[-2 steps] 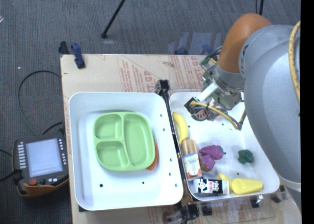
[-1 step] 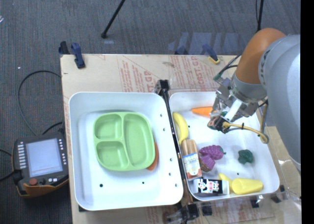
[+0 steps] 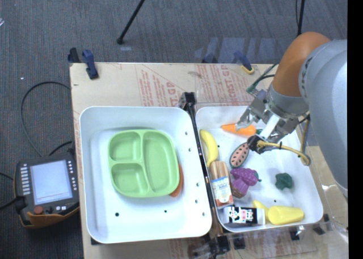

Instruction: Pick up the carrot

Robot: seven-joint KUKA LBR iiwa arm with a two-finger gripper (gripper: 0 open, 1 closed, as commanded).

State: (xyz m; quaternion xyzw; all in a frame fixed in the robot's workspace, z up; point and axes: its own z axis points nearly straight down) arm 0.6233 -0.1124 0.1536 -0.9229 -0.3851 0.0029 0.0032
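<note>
Hovering over carrot (image 3: pixel 239 129) in right bin (image 3: pixel 315 190), gripper (image 3: pixel 256 130) spread wide; plywood bench (image 3: pixel 147 85), grey carpet (image 3: pixel 51 20).

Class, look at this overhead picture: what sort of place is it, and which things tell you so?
Most likely a robotics lab. A robot arm reaches over two white bins of toy food on a clamped bench, a control pendant lies on grey carpet, and tripod legs stand behind.

Two white bins (image 3: pixel 91 139), one green plate (image 3: pixel 143 163), one carrot (image 3: pixel 238 129), one banana (image 3: pixel 209 147), one grape bunch (image 3: pixel 244 179).
</note>
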